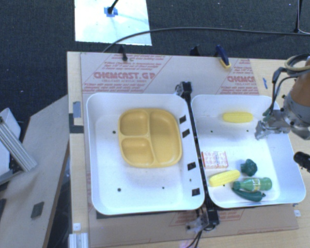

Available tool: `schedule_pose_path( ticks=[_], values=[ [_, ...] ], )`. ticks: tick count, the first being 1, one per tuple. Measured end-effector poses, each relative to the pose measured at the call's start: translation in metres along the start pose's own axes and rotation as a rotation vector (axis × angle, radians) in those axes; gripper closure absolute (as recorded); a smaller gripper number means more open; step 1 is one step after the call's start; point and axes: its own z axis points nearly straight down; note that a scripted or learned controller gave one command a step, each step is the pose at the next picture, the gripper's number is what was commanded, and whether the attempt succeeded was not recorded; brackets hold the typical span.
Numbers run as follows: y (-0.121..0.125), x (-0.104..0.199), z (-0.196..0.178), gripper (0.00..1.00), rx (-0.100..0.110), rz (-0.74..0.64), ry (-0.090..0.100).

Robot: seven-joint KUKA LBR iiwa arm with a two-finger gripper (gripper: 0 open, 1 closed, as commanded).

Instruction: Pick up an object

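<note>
The gripper [264,128] hangs over the right bin [287,161], nothing between its fingers; whether they are spread or closed I cannot tell. A yellow piece [237,118] lies just left of them, the other toys nearer the camera. The left bin [101,154] holds a yellow tray [150,137].

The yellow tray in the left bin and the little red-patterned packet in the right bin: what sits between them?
In the camera view, between the yellow tray and the packet run the bins' adjoining white walls, with a row of black clips along them.
</note>
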Motion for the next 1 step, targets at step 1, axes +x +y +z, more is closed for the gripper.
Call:
schedule_pose_path(
  ticks=[1],
  values=[
    [0.0064,0.0046,-0.0460,1.00,0.001,-0.001,0.000]
  ],
)
